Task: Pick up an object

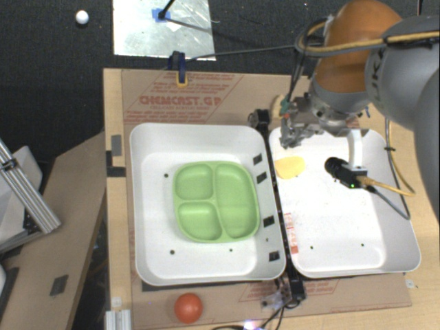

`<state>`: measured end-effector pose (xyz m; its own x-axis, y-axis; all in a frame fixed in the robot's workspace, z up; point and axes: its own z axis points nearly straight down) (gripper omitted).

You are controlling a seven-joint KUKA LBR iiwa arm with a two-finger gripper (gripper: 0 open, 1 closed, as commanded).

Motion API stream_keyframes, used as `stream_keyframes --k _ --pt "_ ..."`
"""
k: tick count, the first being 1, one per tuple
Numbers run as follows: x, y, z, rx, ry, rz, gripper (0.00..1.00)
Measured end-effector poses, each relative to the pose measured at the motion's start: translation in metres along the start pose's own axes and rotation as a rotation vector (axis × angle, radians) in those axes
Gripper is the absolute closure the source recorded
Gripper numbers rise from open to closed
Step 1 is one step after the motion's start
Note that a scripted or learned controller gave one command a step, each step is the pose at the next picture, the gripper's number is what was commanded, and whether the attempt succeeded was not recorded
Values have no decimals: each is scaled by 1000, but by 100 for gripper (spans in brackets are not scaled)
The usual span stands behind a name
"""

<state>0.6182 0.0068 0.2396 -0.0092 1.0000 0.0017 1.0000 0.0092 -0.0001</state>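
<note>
A flat yellow object (290, 166) lies in the right bin (344, 246), near its back left corner. My gripper (291, 135) hangs just above and behind that yellow object, close to the bin's back wall. A green divided plate (215, 201) rests in the middle of the left bin (155, 184).
A red-orange ball (188, 307) sits on the cardboard in front of the left bin. A small white ball (82, 17) lies on the dark surface at the far left. A blue clamp (178, 64) holds a foil sheet behind the bins.
</note>
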Motion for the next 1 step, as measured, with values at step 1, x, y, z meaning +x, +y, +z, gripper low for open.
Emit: stream_keyframes --k 1 --pt "50 -6 -4 -1 0 0 100"
